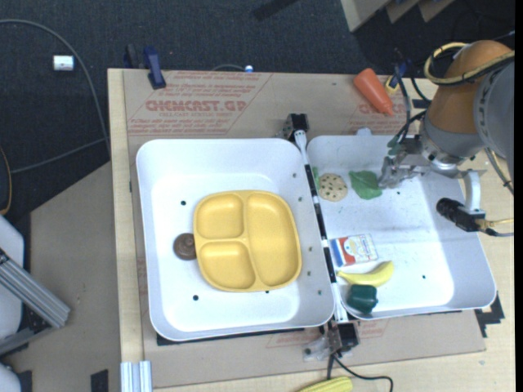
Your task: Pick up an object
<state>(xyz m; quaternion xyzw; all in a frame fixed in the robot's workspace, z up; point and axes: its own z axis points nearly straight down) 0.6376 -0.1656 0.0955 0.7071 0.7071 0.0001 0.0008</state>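
One green object [367, 184], flat and leaf-like, lies near the back of the right bin [441, 243], with the gripper [391, 170] at its edge (whether the fingers are spread or pinching it cannot be told). One cookie [331, 186], one banana [368, 273], one small carton [353, 249] and one dark green piece [362, 299] share that bin. One yellow divided plate [245, 240] fills the left bin [163, 186]. Cardboard [196, 104] behind reads "CHEMCAST".

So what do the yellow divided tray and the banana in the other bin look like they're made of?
The yellow three-compartment tray looks like moulded plastic, matte to satin: uniform colour, rounded rims, soft highlights. The small yellow banana is probably a plastic or foam toy, judging by its smooth, even yellow, though the view is too coarse to be sure.
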